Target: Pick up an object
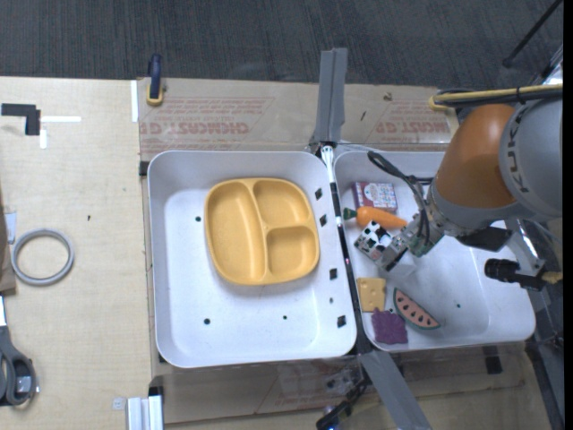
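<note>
Because the gripper [391, 252], jaws' spread impossible to tell, hovers beside the black-and-white toy [371, 236], crowding carrot [380, 216] could spoil the grasp.

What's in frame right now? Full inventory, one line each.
Bins: 2, white, side by side on the bench; left one, right one.
Divided plate: 1, yellow, three compartments, in the left bin.
Small box: 1, purple and white, top left of the right bin.
Carrot: 1, orange, just below the box.
Cow toy: 1, black and white, by the end effector.
Cheese piece: 1, yellow, lower left of the right bin.
Purple piece: 1, below the cheese.
Watermelon slice: 1, red with green rind, right of the cheese.
Tape roll: 1, grey, on the bench at left.
Arm: 1, grey with orange band, over the right bin.
End effector: 1, beside the cow toy.
</note>
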Available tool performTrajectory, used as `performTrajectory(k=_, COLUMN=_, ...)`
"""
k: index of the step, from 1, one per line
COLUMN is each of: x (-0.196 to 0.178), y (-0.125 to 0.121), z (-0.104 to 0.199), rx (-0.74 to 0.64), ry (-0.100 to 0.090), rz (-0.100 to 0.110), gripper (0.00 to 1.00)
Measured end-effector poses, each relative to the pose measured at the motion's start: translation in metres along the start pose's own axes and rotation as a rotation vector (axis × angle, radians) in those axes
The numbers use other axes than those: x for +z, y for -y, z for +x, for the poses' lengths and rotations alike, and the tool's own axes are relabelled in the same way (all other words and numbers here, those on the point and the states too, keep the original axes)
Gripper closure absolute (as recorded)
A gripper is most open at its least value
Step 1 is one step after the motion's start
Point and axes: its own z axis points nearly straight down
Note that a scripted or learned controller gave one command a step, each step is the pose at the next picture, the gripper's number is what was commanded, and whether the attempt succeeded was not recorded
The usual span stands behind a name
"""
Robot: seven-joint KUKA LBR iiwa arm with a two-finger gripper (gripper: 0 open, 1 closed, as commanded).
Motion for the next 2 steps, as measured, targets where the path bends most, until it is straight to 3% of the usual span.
performTrajectory(k=1, x=0.003, y=-0.03, z=-0.034, rx=0.159, ry=-0.026, rz=0.025, gripper=1.0)
performTrajectory(k=2, x=-0.093, y=-0.083, z=-0.03, rx=0.645, ry=-0.015, rz=0.027, gripper=1.0)
